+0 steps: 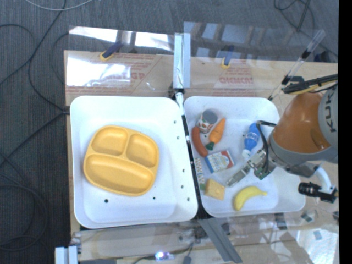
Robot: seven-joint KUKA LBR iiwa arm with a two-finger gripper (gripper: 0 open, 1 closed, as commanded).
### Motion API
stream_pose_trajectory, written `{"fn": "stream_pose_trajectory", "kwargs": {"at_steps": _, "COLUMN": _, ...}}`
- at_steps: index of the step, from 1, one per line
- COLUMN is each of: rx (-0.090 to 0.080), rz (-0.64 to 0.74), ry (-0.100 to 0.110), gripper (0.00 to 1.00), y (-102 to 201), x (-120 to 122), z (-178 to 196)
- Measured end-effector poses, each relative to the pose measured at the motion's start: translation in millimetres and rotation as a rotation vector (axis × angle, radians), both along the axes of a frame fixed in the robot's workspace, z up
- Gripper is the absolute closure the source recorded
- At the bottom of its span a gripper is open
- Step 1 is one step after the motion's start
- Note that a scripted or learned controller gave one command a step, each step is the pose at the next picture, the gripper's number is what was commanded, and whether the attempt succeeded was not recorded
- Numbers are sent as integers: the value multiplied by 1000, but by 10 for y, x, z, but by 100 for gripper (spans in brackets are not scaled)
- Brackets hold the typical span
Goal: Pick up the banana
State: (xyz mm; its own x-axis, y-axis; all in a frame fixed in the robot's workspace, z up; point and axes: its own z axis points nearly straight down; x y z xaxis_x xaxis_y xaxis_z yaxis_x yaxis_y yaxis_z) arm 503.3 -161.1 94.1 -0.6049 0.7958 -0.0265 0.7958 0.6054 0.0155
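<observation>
Arm (324, 131): there it is, grey shell, black lettering on the casing.
Band (300, 126): big, glossy orange dome.
Gripper (257, 164): silvery metal parts, a speck of green.
Cable (263, 139): thin, black, curving.

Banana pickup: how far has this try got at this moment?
Done: the arm has reached into the right bin, with the claw low over it, above and a little right of the banana. In hand: nothing visibly; the banana lies on the bin floor near the front edge, apart from the claw. Left: move over the banana, descend, close on it and lift.
</observation>
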Motion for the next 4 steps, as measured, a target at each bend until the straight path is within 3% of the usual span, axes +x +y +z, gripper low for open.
{"fn": "stream_pose_trajectory", "kwargs": {"at_steps": 1, "rx": 16, "rz": -382, "ry": 9, "gripper": 0, "y": 120, "x": -140, "z": 17}}
{"fn": "stream_pose_trajectory", "kwargs": {"at_steps": 2, "rx": 16, "rz": -400, "ry": 27, "gripper": 0, "y": -42, "x": -58, "z": 410}}
{"fn": "stream_pose_trajectory", "kwargs": {"at_steps": 3, "rx": 14, "rz": -81, "ry": 30, "gripper": 0, "y": 384, "x": -195, "z": 334}}
{"fn": "stream_pose_trajectory", "kwargs": {"at_steps": 4, "rx": 7, "rz": 351, "ry": 30, "gripper": 0, "y": -38, "x": -191, "z": 35}}
